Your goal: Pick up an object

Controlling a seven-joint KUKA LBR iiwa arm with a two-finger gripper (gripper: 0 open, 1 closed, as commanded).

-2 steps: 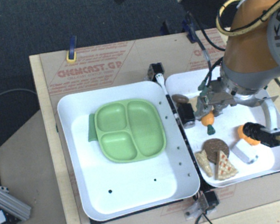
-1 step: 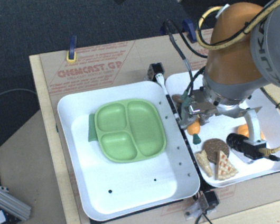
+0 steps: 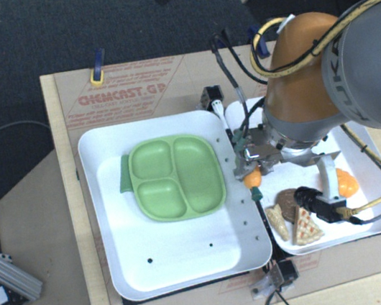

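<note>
My gripper [image 3: 251, 171] hangs over the seam between the two bins, at the right bin's left edge. A small orange piece with a green end [image 3: 254, 181] sits between its fingertips, and the gripper is shut on it. In the right bin [image 3: 378, 224] lie a waffle-like wedge [image 3: 305, 227], a brown round piece [image 3: 288, 204], a pale stick [image 3: 278, 222] and an orange-and-white piece [image 3: 342, 183]. The arm's grey and orange body hides much of that bin.
A green divided plate [image 3: 177, 177] lies in the upper middle of the left bin [image 3: 121, 255]. A yellow cable loops over the arm. The bins rest on a cardboard sheet [image 3: 128, 86], with dark floor beyond.
</note>
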